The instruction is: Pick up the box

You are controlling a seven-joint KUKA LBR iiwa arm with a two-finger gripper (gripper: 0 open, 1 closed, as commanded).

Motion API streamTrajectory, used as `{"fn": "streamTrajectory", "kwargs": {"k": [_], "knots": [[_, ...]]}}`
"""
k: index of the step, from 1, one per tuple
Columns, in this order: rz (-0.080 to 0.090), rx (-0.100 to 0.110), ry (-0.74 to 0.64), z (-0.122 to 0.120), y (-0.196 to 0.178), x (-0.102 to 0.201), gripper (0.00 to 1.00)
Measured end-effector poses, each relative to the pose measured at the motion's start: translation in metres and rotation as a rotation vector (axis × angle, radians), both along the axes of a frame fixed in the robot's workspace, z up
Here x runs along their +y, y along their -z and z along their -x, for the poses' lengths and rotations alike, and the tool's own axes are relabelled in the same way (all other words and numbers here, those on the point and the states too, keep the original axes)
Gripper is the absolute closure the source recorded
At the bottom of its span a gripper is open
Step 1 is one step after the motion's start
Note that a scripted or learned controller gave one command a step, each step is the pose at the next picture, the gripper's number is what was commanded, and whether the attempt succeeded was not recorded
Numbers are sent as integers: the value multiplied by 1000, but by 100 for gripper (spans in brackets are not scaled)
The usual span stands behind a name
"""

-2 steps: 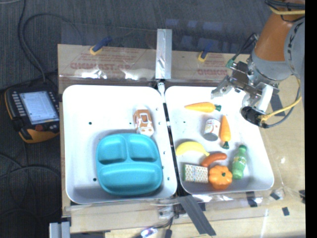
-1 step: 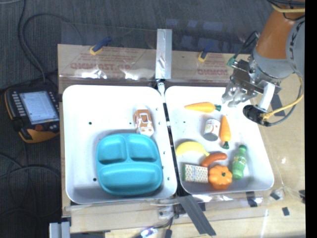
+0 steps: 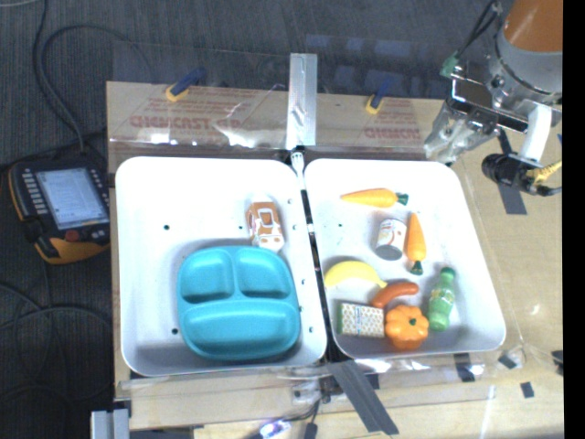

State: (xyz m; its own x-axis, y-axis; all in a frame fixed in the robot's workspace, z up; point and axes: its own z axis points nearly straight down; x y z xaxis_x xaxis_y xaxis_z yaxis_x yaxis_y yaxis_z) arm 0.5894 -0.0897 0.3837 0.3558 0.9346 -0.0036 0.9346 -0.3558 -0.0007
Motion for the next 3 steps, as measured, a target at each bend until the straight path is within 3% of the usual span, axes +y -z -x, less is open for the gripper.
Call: {"fn": "streamTrajectory", "kwargs": {"k": [1, 2, 3], "knots": [[2, -2, -101, 20, -50, -17, 100], [-1, 0, -72, 35, -50, -35, 100], [2, 1, -40, -3, -49, -64, 100]]}}
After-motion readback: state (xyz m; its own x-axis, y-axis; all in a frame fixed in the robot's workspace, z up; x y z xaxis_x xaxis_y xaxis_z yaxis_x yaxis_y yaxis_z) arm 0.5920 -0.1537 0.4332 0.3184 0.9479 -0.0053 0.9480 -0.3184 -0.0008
